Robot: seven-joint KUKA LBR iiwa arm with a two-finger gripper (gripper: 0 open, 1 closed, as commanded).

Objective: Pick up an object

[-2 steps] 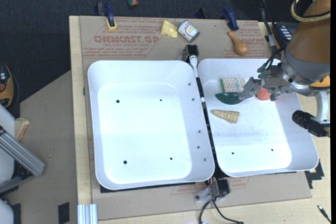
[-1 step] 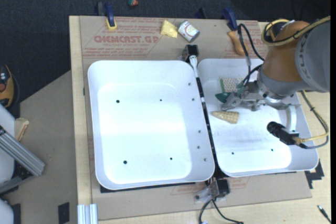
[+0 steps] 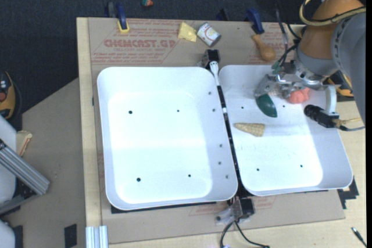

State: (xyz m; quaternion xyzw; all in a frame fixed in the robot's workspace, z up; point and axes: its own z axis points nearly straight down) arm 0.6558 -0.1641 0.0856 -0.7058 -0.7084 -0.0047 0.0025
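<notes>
Green is the colour to watch: a dark green object [image 3: 267,104] lies in the right bin [image 3: 290,174], near the upper end, and the gripper [image 3: 278,83] hangs right over its top edge. From the overhead camera the grey arm comes in from the right, orange band above the wrist, tool head low over the bin. Whether anything sits between the jaws, or how wide they stand, I can't tell from here; the wrist hardware hides it.

Just beside the tool, to its right, there's a pinkish-orange object [image 3: 298,96], close enough to get nudged. A tan cone-shaped piece [image 3: 250,128] lies apart, lower down near the divider. The left bin [image 3: 110,125] sits alongside.

To do this well, I'd say: centre over the green piece's middle rather than its tip, come straight down, close across its narrow width, and lift vertically so the pink neighbour isn't dragged along. A rounded, smooth shape like that could squirt out of an off-centre pinch.
</notes>
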